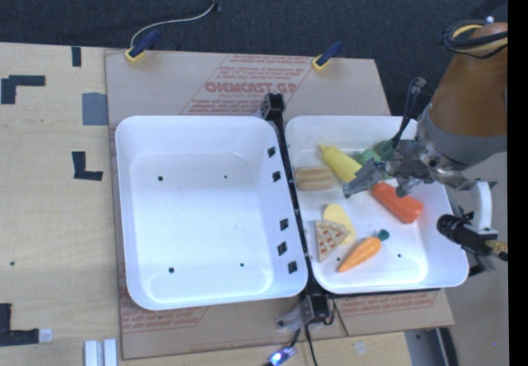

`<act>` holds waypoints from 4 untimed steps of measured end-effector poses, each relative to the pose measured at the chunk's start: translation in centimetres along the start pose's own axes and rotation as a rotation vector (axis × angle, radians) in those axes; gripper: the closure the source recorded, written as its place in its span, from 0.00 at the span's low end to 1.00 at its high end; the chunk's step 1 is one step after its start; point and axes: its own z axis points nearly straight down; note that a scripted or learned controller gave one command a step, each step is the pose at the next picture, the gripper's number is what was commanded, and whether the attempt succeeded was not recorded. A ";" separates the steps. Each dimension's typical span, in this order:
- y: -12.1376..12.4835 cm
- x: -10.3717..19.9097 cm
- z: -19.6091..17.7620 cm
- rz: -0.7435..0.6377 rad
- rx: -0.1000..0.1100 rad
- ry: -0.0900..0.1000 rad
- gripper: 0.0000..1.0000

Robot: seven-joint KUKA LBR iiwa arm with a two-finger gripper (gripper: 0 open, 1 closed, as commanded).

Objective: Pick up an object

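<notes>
Camera view looks down on two white bins side by side on a sheet of cardboard. One bin sits toward the view's left; the other bin, toward the right, holds a cluster of toy foods. The arm, grey with an orange band, reaches in from the right edge and hangs over that right-hand bin. Its gripper is low over the toys, just above the upper end of a red-orange piece that lies slanted on the bin floor. I cannot tell how the fingers stand; dark metal parts blur together there, and nothing is clearly seen between them.

Near the divider between the bins lies a tan roll, and just beside it a yellow piece tilted toward the gripper. A green piece shows partly behind the gripper. Lower down, a pale yellow chunk touches a triangular waffle-like wedge, and a toy carrot with a green top lies slanted just right of the wedge.
</notes>
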 end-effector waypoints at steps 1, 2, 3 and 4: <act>4.9 -2.4 14.5 0.001 0.012 0.001 0.00; 1.9 -1.3 18.0 0.000 0.000 -0.001 0.00; 2.1 -1.4 16.8 0.001 -0.003 -0.002 1.00; -2.4 -1.8 17.7 0.003 -0.004 0.000 1.00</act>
